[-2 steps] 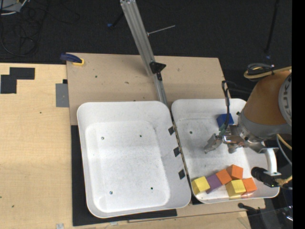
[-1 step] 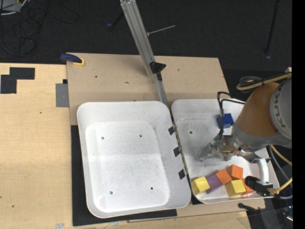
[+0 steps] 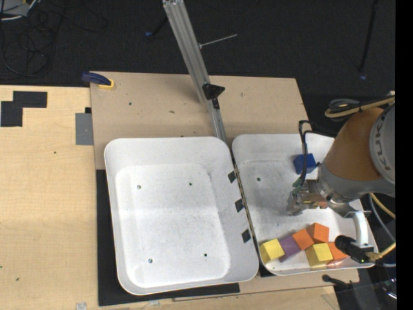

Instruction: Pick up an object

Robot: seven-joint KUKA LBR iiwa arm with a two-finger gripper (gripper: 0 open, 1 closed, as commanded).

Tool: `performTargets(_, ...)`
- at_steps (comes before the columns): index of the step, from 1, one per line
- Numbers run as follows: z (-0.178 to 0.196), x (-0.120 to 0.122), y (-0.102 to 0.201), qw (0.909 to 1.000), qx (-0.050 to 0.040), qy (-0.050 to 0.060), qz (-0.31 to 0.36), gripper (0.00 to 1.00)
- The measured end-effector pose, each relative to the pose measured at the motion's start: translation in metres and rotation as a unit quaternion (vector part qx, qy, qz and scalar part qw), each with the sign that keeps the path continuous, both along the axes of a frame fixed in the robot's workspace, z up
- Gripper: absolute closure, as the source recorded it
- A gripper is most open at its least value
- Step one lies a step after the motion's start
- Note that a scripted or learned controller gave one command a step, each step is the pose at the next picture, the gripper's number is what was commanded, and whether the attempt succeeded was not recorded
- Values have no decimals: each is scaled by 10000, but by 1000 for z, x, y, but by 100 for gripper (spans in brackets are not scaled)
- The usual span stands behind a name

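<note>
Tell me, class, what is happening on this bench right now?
A grey and orange robot arm reaches from the right into the right bin, its gripper low over the bin floor. A cluster of yellow, orange and purple blocks sits in the near corner, and a blue block lies further back. Nothing looks picked up yet. The left bin sits alongside.

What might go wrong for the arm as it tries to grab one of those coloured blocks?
The tool sits over bare bin floor, away from the blocks, so it may close on nothing. The blocks are packed tightly in the right bin's near corner, so it might shove neighbours. A blue block lies close beside the arm and could get knocked.
</note>
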State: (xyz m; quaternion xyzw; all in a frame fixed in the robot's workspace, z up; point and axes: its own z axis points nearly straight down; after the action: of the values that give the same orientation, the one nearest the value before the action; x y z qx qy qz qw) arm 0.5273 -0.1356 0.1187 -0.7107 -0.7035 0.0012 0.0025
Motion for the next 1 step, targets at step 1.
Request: performTargets(1, 42, 0, 0, 10000, -8, -31, 34, 100)
